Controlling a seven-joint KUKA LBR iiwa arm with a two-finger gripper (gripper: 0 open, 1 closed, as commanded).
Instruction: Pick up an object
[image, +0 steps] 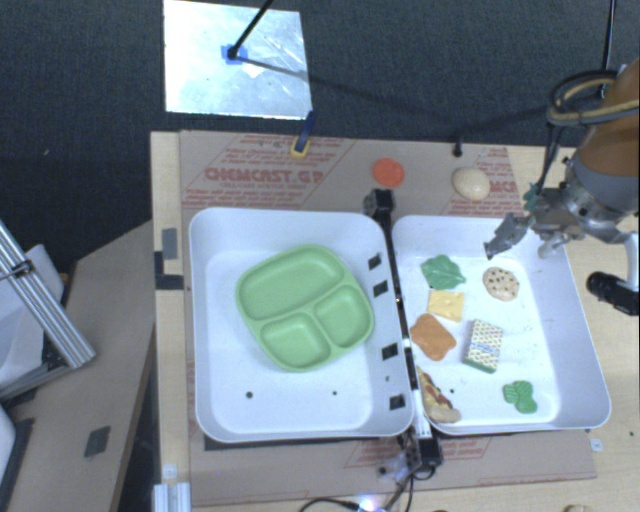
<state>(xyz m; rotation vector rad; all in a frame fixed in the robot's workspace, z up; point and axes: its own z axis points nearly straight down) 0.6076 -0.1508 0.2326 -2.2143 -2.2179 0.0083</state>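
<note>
Bench (120, 300) with two white bins (215, 300)

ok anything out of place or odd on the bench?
Two items sit outside the bins on the cardboard behind them: an orange disc and a beige egg-shaped piece. In the right bin, one food piece lies against the divider.

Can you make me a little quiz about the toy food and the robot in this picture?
1. True or false: the green tray sits in the left bin.
2. Which one lies closest to the hand? A) the cookie B) the small green piece C) the hot dog
3. Fill in: the orange disc lies on the ______, outside both bins.

Key
1. True.
2. A, the cookie. The other two lie at the near end of the right bin.
3. Cardboard.
</note>
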